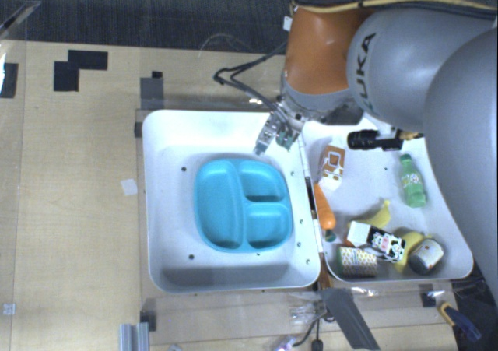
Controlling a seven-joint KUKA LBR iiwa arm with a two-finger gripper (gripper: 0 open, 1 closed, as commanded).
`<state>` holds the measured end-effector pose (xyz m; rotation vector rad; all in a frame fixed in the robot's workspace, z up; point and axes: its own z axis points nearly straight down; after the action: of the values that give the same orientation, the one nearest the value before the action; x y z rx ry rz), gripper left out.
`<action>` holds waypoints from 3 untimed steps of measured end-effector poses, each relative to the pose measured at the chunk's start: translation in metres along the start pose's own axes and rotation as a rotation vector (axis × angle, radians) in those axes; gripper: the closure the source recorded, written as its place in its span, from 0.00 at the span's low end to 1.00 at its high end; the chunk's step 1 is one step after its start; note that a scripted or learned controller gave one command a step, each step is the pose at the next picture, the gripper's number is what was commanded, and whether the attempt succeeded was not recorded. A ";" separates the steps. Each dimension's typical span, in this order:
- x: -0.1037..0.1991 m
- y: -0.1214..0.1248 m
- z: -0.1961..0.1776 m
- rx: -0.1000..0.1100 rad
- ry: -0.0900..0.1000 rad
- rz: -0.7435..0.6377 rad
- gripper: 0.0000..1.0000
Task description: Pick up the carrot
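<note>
Grey arm reaching from right, claw (274, 138) seemingly empty

Single fixed camera, high above bench (70, 186), looking down at slant. Both bins in frame, left bin (167, 209), right bin (443, 209); arm (405, 46) looms close, upper right.

Two white bins (163, 209), one blue tray (241, 203), one carrot (324, 209), one green bottle (412, 180), perhaps six other small items.

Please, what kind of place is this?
Probably a robotics lab bench: a KUKA arm reaches over two white bins, one holding a blue divided tray, the other a carrot among toy groceries.
</note>
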<state>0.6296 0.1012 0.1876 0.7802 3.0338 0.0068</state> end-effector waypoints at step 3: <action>0.015 0.000 -0.042 0.002 0.002 0.384 1.00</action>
<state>0.6157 0.1084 0.2296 1.3465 2.8316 0.0069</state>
